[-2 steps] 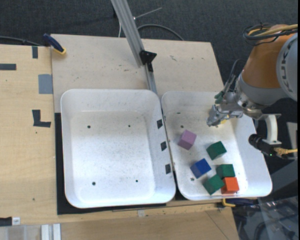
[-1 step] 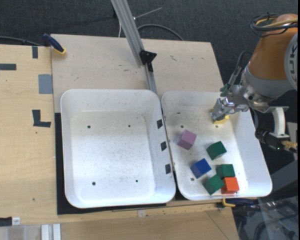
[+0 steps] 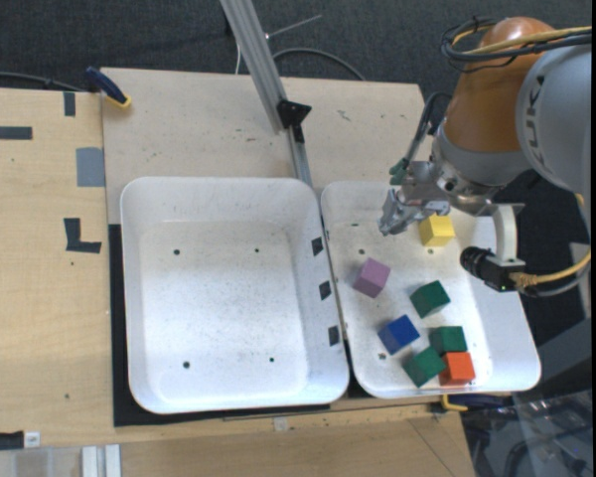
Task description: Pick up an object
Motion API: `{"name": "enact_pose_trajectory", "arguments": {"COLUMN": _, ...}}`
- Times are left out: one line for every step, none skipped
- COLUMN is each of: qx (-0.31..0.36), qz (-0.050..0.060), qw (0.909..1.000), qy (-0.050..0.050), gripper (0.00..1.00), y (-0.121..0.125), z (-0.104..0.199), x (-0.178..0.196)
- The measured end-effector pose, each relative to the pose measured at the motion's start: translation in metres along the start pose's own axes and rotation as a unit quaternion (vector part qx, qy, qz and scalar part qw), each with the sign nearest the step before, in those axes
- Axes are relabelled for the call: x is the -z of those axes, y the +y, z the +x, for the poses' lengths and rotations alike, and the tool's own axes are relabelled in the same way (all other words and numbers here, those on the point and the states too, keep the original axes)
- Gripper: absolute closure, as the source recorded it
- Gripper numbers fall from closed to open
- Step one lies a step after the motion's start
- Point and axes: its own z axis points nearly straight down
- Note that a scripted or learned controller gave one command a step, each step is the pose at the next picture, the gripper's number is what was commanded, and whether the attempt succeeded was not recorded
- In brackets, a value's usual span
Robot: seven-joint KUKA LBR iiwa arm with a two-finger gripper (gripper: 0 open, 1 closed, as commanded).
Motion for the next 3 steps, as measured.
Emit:
{"name": "enact_pose_trajectory", "arguments": {"qx": 0.0, "qz": 0.0, "qw": 1.0, "qy": 0.0, "gripper": 1.0, "y": 0.006, "z": 0.058, "x": -0.005}}
{"name": "enact_pose_trajectory", "arguments": {"qx": 0.0, "qz": 0.001, "qw": 1.0, "qy": -0.001, "gripper": 1.0, "y": 0.016, "z": 0.111, "x": -0.022}}
{"name": "enact_pose_trajectory", "arguments": {"qx": 0.0, "qz": 0.0, "qw": 1.0, "qy": -0.001, "gripper": 1.0, "y": 0.035, "z": 0.152, "x": -0.03}}
